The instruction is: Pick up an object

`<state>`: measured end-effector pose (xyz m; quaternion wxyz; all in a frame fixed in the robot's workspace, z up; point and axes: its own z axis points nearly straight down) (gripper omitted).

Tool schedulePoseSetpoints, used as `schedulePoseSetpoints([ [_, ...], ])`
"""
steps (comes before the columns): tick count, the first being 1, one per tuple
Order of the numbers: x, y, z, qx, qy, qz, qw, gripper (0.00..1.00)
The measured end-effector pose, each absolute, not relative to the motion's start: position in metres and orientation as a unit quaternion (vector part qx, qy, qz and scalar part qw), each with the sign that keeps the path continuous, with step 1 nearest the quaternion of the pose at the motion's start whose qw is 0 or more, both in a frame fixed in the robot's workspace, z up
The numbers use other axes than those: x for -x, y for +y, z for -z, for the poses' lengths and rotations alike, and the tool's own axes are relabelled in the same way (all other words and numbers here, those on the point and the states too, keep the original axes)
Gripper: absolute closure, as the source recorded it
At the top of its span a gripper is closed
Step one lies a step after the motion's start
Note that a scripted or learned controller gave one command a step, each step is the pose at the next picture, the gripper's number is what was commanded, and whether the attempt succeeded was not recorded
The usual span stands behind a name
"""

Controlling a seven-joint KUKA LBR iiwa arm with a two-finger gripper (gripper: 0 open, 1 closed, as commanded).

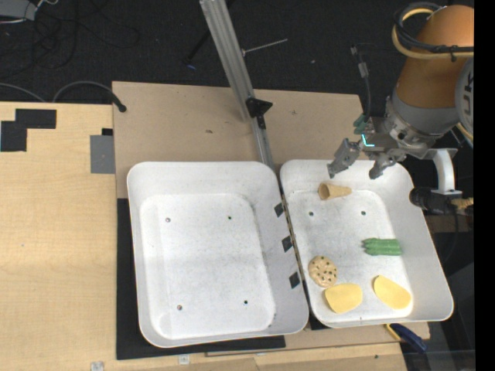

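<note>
- The table (62, 207) carries two white bins: the left bin (205, 253) at lower centre, the right bin (421, 284) at lower right.
- The arm (433, 60) reaches in from the upper right, its claw (361, 161) spread wide with nothing between the fingers, hovering over the right bin's top edge.
- Just below the claw, apart from it, lies a small tan cone (334, 191).
- Lower in that bin: a green piece (382, 246), a speckled cookie (322, 270), and two yellow pieces (343, 297) (392, 291) near the bottom rim.
</note>
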<state>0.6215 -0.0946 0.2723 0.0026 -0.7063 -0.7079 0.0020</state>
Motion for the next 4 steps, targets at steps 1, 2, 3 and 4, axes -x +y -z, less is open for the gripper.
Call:
schedulePoseSetpoints([
  [1,-0.622,-0.095,-0.274,0.707,-0.708,-0.0007,0.001,0.0],
  [2,-0.623,-0.099,-0.229,0.707,-0.707,-0.0026,0.003,0.0],
  [3,-0.629,-0.094,-0.181,0.706,-0.708,-0.0024,0.003,0.0],
  [4,-0.622,-0.093,-0.136,0.707,-0.707,-0.0026,0.003,0.0],
])
